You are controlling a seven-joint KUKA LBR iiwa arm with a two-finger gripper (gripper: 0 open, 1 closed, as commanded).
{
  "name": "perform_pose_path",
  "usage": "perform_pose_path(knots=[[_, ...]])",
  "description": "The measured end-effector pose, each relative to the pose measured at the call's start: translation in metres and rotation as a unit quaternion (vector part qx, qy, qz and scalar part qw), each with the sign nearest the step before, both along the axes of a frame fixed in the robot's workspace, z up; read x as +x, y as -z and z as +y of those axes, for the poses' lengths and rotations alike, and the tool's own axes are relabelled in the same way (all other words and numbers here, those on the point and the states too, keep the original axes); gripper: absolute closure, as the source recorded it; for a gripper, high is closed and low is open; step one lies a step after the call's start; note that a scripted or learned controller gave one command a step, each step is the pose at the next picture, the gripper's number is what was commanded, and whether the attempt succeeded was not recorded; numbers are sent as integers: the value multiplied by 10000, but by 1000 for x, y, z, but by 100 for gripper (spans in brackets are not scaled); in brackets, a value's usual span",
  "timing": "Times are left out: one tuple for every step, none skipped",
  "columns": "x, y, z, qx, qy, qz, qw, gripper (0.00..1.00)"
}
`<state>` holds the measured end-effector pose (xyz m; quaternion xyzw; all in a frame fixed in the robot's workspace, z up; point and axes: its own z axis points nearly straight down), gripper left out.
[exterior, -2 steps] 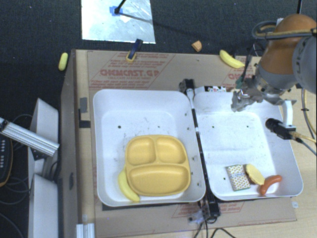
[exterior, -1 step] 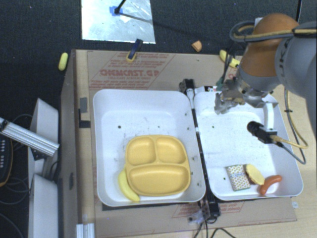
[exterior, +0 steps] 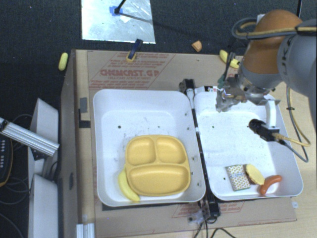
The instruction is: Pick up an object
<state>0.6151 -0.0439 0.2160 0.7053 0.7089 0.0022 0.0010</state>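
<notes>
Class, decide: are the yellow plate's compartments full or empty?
Empty. All three compartments of the plate show bare yellow; the banana lies beside it, not in it.

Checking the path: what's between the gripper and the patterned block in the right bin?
Nothing: in the camera view, the stretch from the gripper down to the patterned block is bare white floor of the right bin.

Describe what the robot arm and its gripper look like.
The arm is bulky and rounded, with smooth grey housing and a broad orange band above the wrist. A pale cable loops beside that band. The gripper is a small, metallic grey assembly at the arm's tip.
</notes>
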Motion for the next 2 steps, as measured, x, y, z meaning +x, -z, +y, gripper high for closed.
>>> perform_pose_path(knots=[[1,-11,1,6,-11,-10,10000,100],[2,-21,1,14,-22,-19,10000,100]])
